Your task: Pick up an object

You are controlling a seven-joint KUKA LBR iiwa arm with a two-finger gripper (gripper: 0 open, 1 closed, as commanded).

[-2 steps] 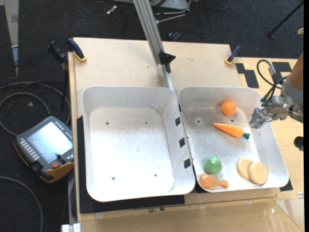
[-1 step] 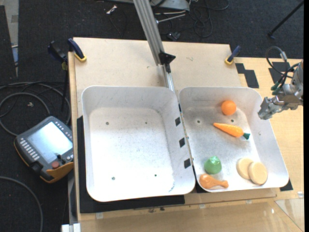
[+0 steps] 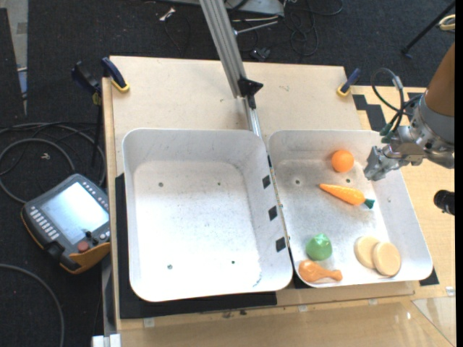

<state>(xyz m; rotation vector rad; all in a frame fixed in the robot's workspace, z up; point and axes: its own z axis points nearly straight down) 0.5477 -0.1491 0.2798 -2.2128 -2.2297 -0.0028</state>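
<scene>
Hovering over the far right edge of the right bin [image 3: 405,194], the gripper [image 3: 377,166] pointed down w/ nothing visible between its fingers; whether they sat wide or narrow couldn't be told from this angle. An orange ball [image 3: 342,160] lay just left of the fingertips, apart from them. A carrot [image 3: 345,194] lay just below and left, its green tip nearest the fingers. Further toward the near side: a green ball [image 3: 318,248], an orange drumstick-shaped toy [image 3: 318,272] and two tan discs [image 3: 377,255] overlapping. The left bin [image 3: 145,150] sat well apart.
</scene>
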